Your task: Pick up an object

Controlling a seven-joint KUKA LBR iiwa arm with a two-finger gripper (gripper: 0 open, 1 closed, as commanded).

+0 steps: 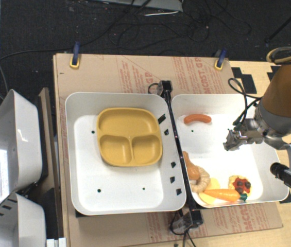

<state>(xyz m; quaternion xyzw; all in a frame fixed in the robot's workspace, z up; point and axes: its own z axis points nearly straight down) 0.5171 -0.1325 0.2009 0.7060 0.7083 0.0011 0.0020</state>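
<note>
Broadly, the table (114, 68) carries two white bins, the left bin (81, 153) holding a yellow divided plate (130, 136) and the right bin (215, 107) holding the toy food, with the gripper (233, 140) hanging over the right bin's middle, nothing in it; whether it is released or clenched I cannot tell. This looks like the approach step. Candidates lie against that bin's near wall, a carrot (221, 194) and a small pizza piece (239, 183), with a sausage (197, 119) toward its far wall, so next comes choosing one, centring and descending.
</note>
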